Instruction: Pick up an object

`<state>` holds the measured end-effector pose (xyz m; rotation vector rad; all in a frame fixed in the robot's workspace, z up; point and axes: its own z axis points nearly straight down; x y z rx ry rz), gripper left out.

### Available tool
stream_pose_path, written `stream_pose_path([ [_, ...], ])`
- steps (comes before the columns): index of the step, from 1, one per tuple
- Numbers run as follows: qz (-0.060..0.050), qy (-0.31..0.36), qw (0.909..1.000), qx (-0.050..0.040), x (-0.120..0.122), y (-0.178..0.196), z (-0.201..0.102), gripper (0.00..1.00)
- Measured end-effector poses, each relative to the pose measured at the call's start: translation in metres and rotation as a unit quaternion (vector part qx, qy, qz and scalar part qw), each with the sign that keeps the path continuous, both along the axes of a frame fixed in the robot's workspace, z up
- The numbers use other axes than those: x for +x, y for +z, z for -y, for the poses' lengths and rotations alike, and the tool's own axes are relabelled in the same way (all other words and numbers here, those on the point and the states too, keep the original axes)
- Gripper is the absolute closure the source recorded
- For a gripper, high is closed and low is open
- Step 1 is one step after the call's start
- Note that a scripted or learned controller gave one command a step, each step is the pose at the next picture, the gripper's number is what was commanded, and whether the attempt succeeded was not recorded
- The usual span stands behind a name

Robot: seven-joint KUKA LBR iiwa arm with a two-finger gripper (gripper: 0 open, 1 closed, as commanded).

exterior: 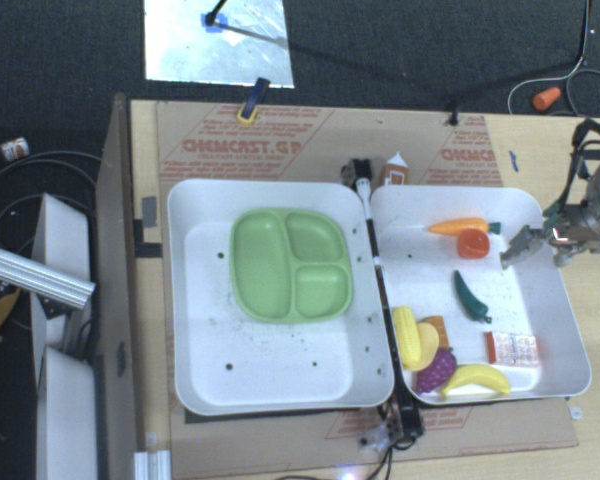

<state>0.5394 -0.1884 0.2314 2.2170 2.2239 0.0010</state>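
Green plate (pixel 288 266), gripper (pixel 528 245) near tomato (pixel 472 244)

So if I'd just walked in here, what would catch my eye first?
Probably the pale green divided plate, sitting alone in the middle of the left bin. Next comes the bright toy food in the right bin: a carrot near the top, and a corn cob, purple grapes and a banana crowded in its lower left. The gripper pokes in over that bin's right edge.

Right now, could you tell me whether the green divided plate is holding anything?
Empty. The green plate lies flat in the left bin, and all three compartments show bare green.
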Motion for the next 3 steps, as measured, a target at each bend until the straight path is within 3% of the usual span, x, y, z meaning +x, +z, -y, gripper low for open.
stream_pose_path([
  [1,-0.003,0.001,1.0,0.0011,0.02,-0.076,-0.014,0.0],
  [2,-0.002,-0.001,1.0,0.0011,0.006,-0.15,-0.036,0.0],
  [3,0.001,0.0,1.0,-0.0002,0.008,-0.136,-0.035,1.0],
])
